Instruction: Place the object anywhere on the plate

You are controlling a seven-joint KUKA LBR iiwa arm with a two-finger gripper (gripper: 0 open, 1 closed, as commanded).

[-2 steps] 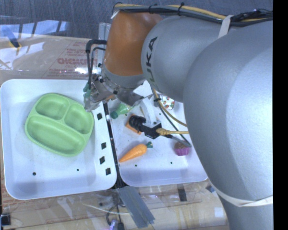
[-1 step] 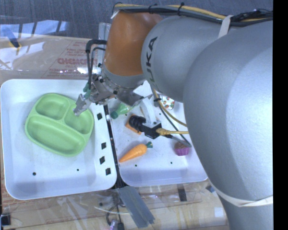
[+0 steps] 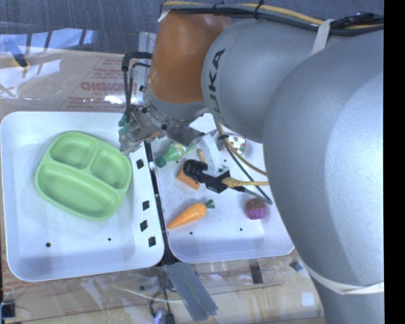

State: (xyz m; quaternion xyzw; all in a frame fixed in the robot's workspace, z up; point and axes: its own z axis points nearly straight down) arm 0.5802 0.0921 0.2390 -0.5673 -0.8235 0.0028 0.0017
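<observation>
Camera view: pincer [image 3: 130,139], grip unclear, above bin divider between green plate [image 3: 84,174] and carrot [image 3: 187,214].

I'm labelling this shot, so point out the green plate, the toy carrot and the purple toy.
green plate [image 3: 61,181], camera view, on its long lower compartment.
toy carrot [image 3: 187,215], camera view, on its orange body.
purple toy [image 3: 256,210], camera view, on its round middle.

Even, bright light falls from overhead. My arm [image 3: 304,113] looms large and soft-focused, shading the bin [image 3: 216,241] beneath it. Left of my arm, glare streaks the clear sheet [image 3: 61,73]; the plate [image 3: 83,175] looks crisp.
</observation>
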